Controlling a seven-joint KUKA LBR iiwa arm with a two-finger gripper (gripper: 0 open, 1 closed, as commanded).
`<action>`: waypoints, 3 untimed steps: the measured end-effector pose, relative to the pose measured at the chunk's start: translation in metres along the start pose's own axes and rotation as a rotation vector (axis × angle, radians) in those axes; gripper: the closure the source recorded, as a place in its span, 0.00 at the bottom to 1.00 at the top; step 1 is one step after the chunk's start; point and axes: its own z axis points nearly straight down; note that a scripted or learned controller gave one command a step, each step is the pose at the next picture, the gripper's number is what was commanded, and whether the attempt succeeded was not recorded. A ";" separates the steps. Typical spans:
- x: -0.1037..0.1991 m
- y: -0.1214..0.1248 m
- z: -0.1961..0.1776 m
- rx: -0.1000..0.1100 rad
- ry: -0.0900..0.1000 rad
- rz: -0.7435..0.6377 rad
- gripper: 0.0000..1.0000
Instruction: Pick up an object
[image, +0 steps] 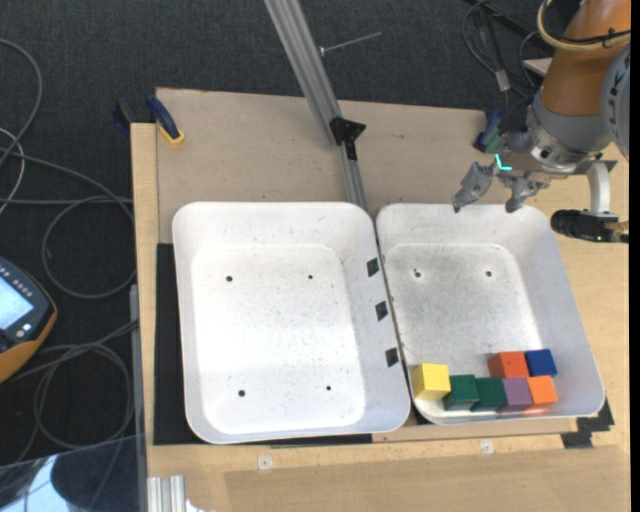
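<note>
Coloured blocks (487, 380) sit untouched in your right bin (570, 290); your gripper (492, 190) hangs open above its far edge, nothing picked yet.

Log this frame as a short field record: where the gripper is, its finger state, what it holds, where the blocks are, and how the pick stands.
gripper position: two-finger gripper over the far edge of the right shallow white bin
fingers: apart, nothing between them
blocks: yellow cube, two green blocks, purple block, two orange blocks and blue block, clustered in the right bin's near corner
left shallow white bin: holds no blocks
pick status: not yet done; gripper is far from the cluster
</note>
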 end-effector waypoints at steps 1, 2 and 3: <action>0.000 0.001 -0.003 -0.005 -0.002 -0.001 0.00; -0.003 -0.001 0.060 0.001 -0.001 0.001 0.00; -0.006 -0.008 0.121 0.002 -0.001 0.001 0.00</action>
